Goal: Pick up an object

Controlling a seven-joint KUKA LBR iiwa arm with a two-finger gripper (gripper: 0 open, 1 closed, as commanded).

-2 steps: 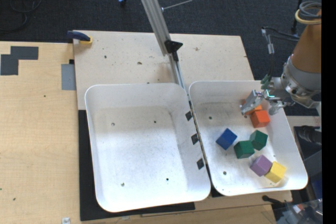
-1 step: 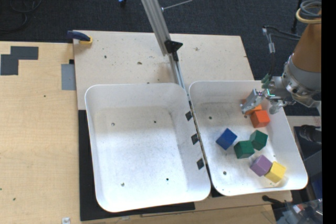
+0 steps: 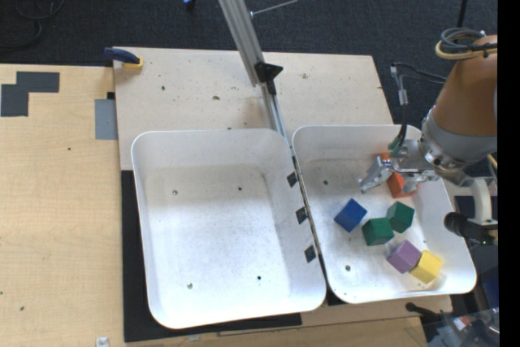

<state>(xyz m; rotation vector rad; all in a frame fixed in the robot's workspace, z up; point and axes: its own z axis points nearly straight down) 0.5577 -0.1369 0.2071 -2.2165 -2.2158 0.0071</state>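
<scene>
Several small blocks lie in the right bin point(image 3: 357, 288): a blue cube point(image 3: 350, 214), two green cubes point(image 3: 378, 231) point(image 3: 400, 215), a purple cube point(image 3: 403, 255), a yellow cube point(image 3: 428, 266) and an orange block point(image 3: 397, 184). My gripper point(image 3: 371, 176) reaches in from the right and hangs low over the bin's upper middle, just above and left of the blocks. The orange block sits right against the gripper's body and is partly hidden by it. The blue cube lies a short way below the gripper's tip.
The left bin point(image 3: 154, 166) stands beside the right one, with a divider rim point(image 3: 299, 191) between them. A slanted aluminium rail point(image 3: 240, 20) rises behind the bins. The arm's bulk point(image 3: 467, 110) covers the right bin's far right corner.
</scene>
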